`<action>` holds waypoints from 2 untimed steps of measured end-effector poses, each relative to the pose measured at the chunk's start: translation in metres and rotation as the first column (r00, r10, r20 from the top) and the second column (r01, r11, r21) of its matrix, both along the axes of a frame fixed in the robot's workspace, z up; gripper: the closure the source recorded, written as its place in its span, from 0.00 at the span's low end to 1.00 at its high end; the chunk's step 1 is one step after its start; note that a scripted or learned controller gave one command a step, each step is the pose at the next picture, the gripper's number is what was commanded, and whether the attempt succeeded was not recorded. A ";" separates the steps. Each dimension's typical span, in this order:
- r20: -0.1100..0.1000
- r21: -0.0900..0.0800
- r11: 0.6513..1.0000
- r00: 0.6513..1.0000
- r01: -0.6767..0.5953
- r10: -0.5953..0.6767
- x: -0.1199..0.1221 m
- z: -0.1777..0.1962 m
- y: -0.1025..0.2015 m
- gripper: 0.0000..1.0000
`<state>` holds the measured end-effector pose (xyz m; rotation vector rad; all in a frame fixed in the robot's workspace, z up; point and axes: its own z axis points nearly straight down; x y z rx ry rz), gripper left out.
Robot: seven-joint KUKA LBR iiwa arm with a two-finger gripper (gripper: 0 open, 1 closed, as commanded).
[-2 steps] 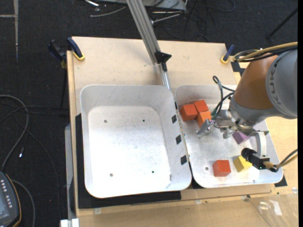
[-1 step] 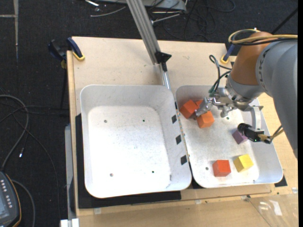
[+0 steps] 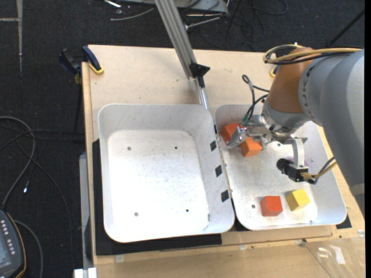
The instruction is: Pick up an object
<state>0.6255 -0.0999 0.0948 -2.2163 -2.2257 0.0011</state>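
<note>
the left bin (image 3: 153,172) sits just left of the right bin (image 3: 324,207), their rims touching, and holds no blocks. inside the right bin, near its upper left corner, lies an orange-red block (image 3: 229,131), and touching it on the right an orange block (image 3: 251,147), the likeliest target, directly under the gripper (image 3: 248,136). whether the jaws are open or closed i cannot tell; the wrist hides them. lower in the right bin, near its front rim, sit a red block (image 3: 271,205) and just right of it a yellow block (image 3: 299,199).

risk, as i judge it: the 2 upper blocks crowd together, so a closing finger may land on both or nudge 1 aside and grasp nothing.

count: 2 bins, 4 blocks, 1 of each colour.
</note>
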 end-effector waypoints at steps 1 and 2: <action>0.002 -0.001 1.000 1.000 0.001 -0.001 0.000 0.011 -0.001 1.00; 0.012 0.001 1.000 1.000 -0.003 0.003 0.041 0.106 0.045 1.00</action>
